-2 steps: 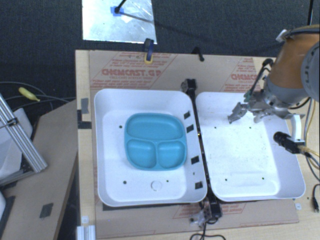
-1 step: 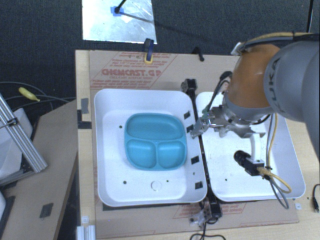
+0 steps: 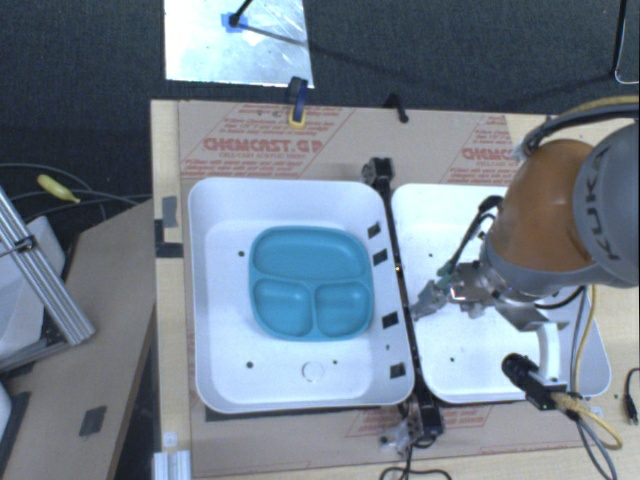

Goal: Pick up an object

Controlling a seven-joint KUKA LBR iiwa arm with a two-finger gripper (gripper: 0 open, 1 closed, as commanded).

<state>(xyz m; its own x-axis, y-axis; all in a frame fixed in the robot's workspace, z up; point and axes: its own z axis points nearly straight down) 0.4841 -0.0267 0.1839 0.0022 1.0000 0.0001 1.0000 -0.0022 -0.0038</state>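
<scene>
A blue three-compartment plate lies flat in the middle of the left white bin. My gripper hangs low over the left part of the right white bin, close to the divider between the bins and apart from the plate. The arm's orange band and grey wrist cover much of the right bin, so its floor beneath them is hidden.
A black clamp strip runs between the two bins. Both bins rest on a cardboard sheet. A shiny metal plate lies beyond the bench. Cables trail at the front right.
</scene>
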